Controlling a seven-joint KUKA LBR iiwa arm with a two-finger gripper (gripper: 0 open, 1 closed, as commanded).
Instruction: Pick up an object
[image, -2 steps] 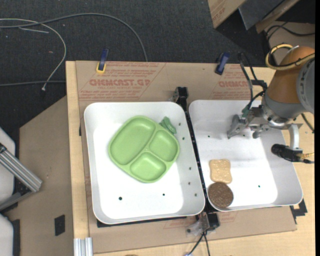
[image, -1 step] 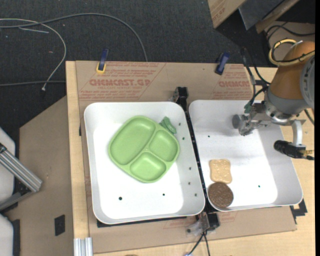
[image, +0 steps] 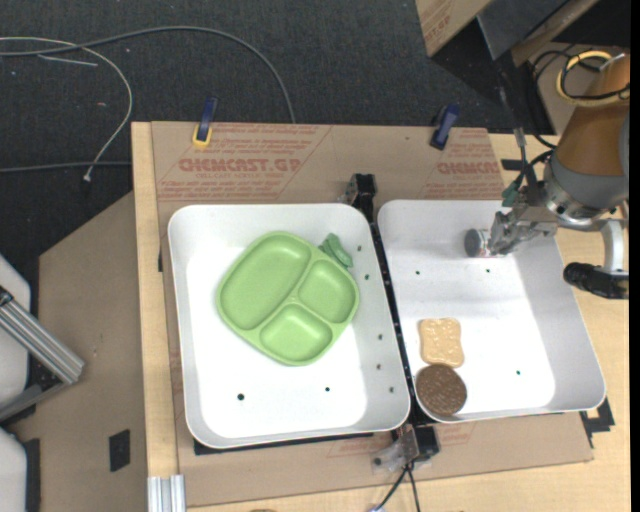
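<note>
Nearest the camera, a round brown cookie (image: 441, 389) lies at the front edge of the right bin (image: 560, 340), with a tan cracker-like piece (image: 440, 341) touching it just behind. Starting from the left, the left bin (image: 200, 300) holds a green divided plate (image: 288, 297) with three compartments, set at a tilt in the middle of the bin. A small dark green piece (image: 338, 250) rests against the plate's rear right rim. Both bins sit side by side on a cardboard sheet (image: 300, 155) fixed with two blue clamps (image: 207, 120) at its far edge. Over the rear part of the right bin, the gripper (image: 497, 240) hangs low at the end of the grey and orange arm (image: 592, 140). A small grey object (image: 473, 241) lies just beside its tip, to the left. Whether the claw is clenched or released cannot be told from this angle, and nothing is visibly held between its fingers.
</note>
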